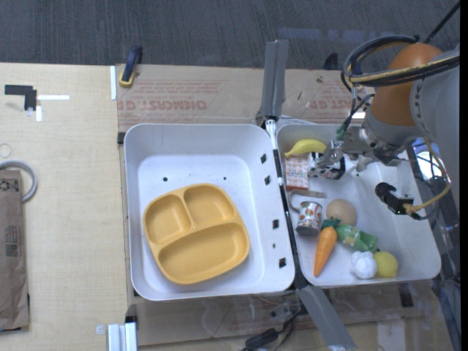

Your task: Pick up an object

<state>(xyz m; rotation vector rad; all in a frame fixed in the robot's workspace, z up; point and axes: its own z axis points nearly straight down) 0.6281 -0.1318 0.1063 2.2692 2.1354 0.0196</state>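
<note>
Yellow banana (305,148) lies at the right bin's (409,265) far corner, and the claw (327,164) hangs just beside it, low; whether it's spread or pressed together, I cannot tell.

claw (327,164) by banana (305,148), yellow tray (196,232)

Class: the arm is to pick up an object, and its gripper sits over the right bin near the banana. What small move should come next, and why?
Probably a short descent toward the banana. The gripper hangs just beside it at the right bin's upper left, nothing shows held, and the banana lies apart from the carrot cluster.
</note>
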